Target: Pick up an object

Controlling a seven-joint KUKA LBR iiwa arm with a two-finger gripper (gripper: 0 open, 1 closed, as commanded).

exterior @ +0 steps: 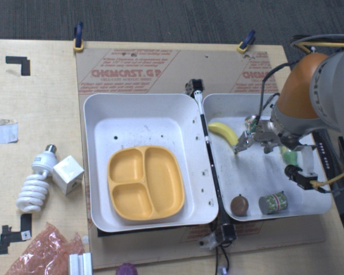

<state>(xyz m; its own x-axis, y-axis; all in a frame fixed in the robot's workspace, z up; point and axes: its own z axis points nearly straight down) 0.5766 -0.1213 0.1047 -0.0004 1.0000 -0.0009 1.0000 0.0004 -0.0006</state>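
Note:
A yellow banana (223,133) lies in the right bin (249,179) near its far left corner. My gripper (245,137) hangs low over the bin floor just right of the banana's near end. I cannot tell if it touches the fruit. A brown round fruit (239,205) and a green can (273,202) on its side lie at the bin's near edge. A small green object (290,155) shows partly from under the arm's wrist.
The left bin (97,153) holds a yellow three-compartment plate (145,182). Outside it on the bench lie a spiral light bulb (34,183), a white cube (68,174) and a pink mesh bag (43,251). A black hinge bar (207,148) divides the bins.

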